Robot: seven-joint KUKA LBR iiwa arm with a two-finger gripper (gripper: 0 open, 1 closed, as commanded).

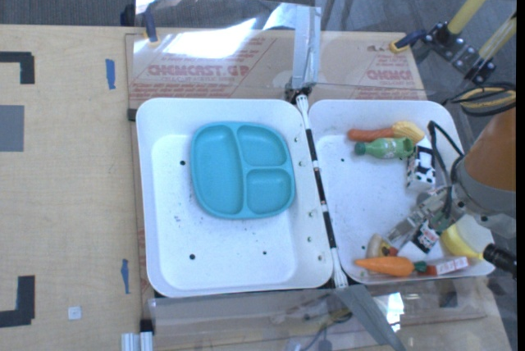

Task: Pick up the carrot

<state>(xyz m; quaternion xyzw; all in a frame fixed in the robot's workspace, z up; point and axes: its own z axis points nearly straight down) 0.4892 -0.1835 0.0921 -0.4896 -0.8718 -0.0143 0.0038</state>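
Note:
The carrot [385, 266], orange with a green stub at its right end, lies flat along the front wall of the right bin [361, 202]. My gripper [413, 226] hangs low over the bin's right side, just above and to the right of the carrot and apart from it. A second orange-red, carrot-like piece [371, 134] lies near the bin's back wall. The grey arm with its orange band [492, 157] comes in from the right.
Around the gripper lie a yellow banana [459, 243], a black-and-white box [422, 165], a small beige piece [377, 245] and a red-and-white packet [451, 265]. A green bottle [384, 148] and a yellow piece [408, 130] sit at the back. The left bin [164, 202] holds a teal divided plate [243, 170].

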